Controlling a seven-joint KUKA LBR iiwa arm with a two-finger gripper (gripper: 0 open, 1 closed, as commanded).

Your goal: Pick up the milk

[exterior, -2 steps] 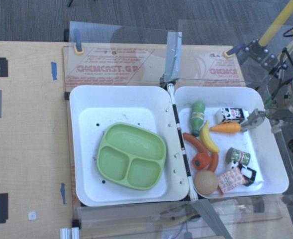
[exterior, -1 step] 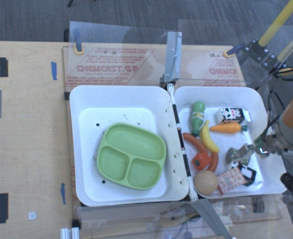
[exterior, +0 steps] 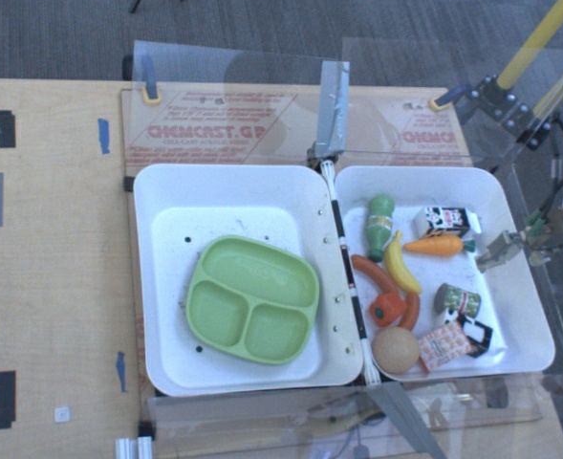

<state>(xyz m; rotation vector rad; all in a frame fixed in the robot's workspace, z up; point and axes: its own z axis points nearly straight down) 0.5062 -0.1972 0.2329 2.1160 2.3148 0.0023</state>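
Note:
The milk (exterior: 445,221) is a small white carton with black cow patches. It lies on its side near the back of the right bin (exterior: 525,338). An orange carrot (exterior: 437,247) lies just in front of it, touching or nearly touching. A green bottle (exterior: 379,223) stands to its left.
The right bin also holds a banana (exterior: 400,263), a red sausage (exterior: 375,273), a tomato (exterior: 388,309), a small can (exterior: 458,301), a tan ball (exterior: 396,349) and a pink packet (exterior: 442,346). A green divided plate (exterior: 252,299) lies in the left bin (exterior: 157,256). Clear panels stand behind.

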